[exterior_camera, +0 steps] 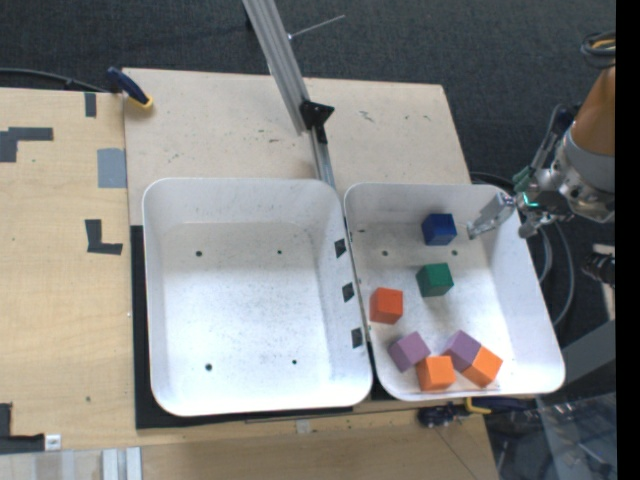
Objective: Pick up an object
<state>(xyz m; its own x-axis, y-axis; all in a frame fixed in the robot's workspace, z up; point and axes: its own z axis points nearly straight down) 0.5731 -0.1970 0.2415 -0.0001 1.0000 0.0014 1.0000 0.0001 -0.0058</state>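
Grey metal rail [275,43] crossing wooden bench [230,118], blue-and-yellow clamp [130,87], dark carpet [450,18]

We are reaching in from the right with our arm [592,138], its orange band showing near the frame's edge above the grey wrist. Our gripper [500,213] is pointing leftward and slightly downward. One slim grey finger [486,219] is sticking out to the left; another part is angling down beside it. Nothing is sitting between our fingers.
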